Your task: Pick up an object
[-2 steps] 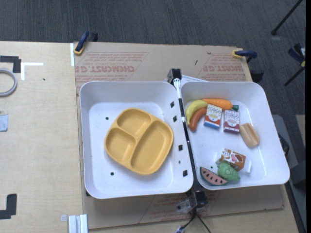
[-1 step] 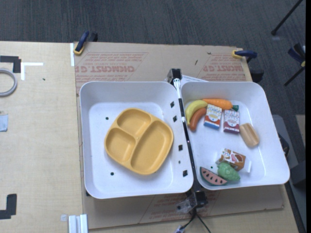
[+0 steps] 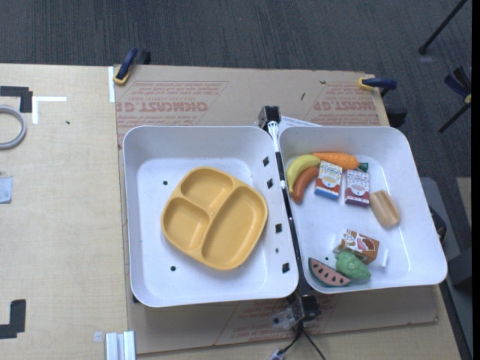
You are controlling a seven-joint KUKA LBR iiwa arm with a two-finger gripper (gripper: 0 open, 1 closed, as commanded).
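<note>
Bins: two shallow white plastic bins side by side on a cardboard sheet; left bin, right bin, rims touching down the middle
Left bin load: one yellow three-compartment plastic tray, flat on the floor, turned at a slant
Right bin load: toy food, all candidates for the pick
Far cluster: yellow plastic banana, reddish sausage just beside it, orange carrot behind, two small printed cartons standing side by side, touching
Right side: tan bread-like oblong piece, lying apart from the rest
Near cluster: watermelon slice, green leafy lump, small brown-and-white printed box, all crowded together by the near wall
Gripper: cannot tell its state from this view
Handling, judged: hollow toy plastic, so light and stiff; glossy rounded skins likely slippery; nothing fragile
Best target, judged: tan oblong piece, free on all sides; close across its narrow width at mid-length
Harder targets, judged: banana and sausage nest together and sit near the dividing wall; cartons leave no finger room between them
Risk: light pieces may skid on the smooth bin floor when nudged
Surface: pale wooden bench, cardboard held by blue-and-yellow clamps at the far corners
Room: dark grey carpet beyond the bench
</note>
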